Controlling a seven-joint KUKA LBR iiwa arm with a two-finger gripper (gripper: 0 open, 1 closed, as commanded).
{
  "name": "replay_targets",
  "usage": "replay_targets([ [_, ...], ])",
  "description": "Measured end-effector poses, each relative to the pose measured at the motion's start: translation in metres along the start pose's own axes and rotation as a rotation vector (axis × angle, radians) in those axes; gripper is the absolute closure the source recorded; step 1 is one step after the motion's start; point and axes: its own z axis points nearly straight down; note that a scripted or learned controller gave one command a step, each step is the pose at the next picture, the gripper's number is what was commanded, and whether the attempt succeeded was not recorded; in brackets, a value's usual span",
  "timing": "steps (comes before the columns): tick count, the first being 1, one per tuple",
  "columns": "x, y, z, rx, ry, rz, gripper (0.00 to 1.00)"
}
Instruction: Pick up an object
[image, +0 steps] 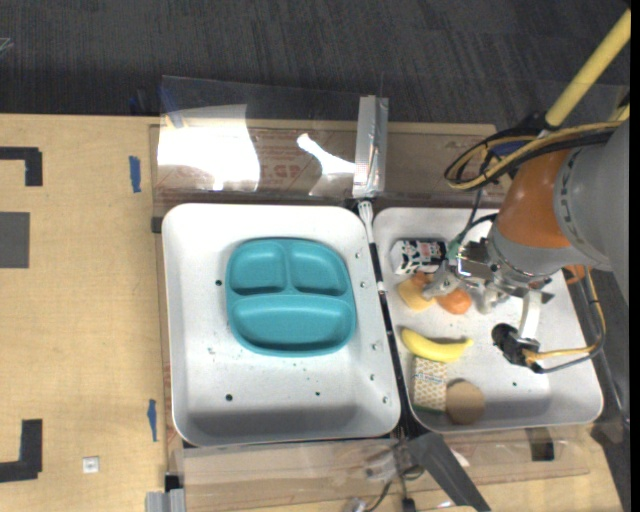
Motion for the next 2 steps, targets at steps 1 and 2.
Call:
replay_targets([
  [1, 0.000, 0.000, -0.009, 0.001, -0.001, 0.000, 1.00],
  [2, 0.067, 0.033, -0.098, 0.004, 0.001, 0.141, 1.00],
])
